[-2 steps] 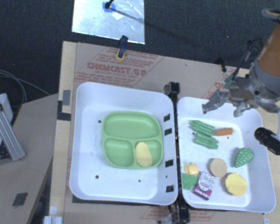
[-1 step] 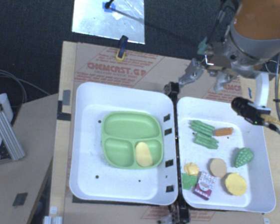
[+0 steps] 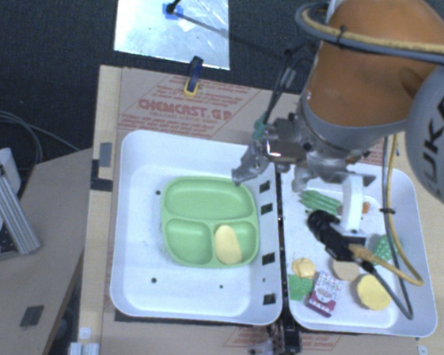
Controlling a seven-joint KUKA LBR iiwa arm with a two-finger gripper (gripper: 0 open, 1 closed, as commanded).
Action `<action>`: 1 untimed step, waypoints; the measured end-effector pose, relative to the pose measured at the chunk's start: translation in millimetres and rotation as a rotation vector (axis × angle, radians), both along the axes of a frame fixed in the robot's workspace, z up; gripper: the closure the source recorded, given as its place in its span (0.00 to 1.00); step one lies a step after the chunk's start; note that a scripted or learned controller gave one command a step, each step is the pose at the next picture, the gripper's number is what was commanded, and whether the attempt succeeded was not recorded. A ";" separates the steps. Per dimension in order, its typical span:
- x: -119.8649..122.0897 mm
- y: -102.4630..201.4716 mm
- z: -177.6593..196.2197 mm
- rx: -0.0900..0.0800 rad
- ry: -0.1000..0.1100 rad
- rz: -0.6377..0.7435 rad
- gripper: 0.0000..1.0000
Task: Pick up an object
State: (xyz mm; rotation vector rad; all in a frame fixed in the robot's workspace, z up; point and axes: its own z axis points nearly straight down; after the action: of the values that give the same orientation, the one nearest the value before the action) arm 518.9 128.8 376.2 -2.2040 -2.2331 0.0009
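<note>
**A:** Which object was nearest the arm?

**B:** The tray point(image 3: 201, 200), green, lying flat in the left bin point(image 3: 138, 231). It carried a yellow piece point(image 3: 228, 245) in its near right compartment. The other compartments were bare.

**A:** And which way did it lie from the gripper point(image 3: 247, 168)?

**B:** The gripper hung at the tray's far right corner, by the wall between the bins. The bulk of the tray spread leftward and nearward from there. The yellow piece sat nearward, almost straight below it in the view, with its long axis running far to near and slightly tilted.

**A:** So what did the next move call for?

**B:** I judged a rim grab was closest. For the yellow piece, the gripper would have had to travel nearward and close across its short width.

**A:** Was the gripper spread or pressed together?

**B:** I could not tell, because the wrist hid too much. Nothing showed in its grasp, and I could not say whether it touched the rim.

**A:** Anything else in reach?

**B:** The right bin point(image 3: 411, 209) held a green stalk point(image 3: 319, 200), a red packet point(image 3: 322, 295) and a yellow round point(image 3: 373, 293), all well apart from the gripper.
</note>
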 end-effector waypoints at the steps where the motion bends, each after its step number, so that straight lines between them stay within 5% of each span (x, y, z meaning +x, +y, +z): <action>1: -12.1 35.7 -117.7 -0.004 0.007 -0.005 0.00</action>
State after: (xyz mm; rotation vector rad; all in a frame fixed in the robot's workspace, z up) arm 506.8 164.4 258.6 -2.2079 -2.2257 0.0131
